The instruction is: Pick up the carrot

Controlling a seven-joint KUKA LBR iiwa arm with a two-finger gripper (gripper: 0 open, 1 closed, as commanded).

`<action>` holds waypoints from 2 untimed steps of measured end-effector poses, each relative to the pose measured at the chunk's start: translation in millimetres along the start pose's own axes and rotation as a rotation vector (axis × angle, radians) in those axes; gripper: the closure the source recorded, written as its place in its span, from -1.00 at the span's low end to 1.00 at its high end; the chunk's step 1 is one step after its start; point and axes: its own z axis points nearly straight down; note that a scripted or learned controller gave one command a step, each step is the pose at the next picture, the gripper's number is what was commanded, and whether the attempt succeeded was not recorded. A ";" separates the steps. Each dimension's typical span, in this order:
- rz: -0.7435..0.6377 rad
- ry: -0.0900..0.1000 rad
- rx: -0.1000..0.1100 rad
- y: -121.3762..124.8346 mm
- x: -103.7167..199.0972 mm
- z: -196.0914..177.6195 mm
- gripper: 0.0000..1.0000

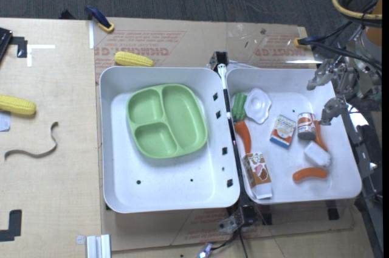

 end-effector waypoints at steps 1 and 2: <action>-0.125 0.001 -0.001 58.0 12.5 114.3 -1.00; -0.131 0.002 0.000 73.2 38.9 174.3 -1.00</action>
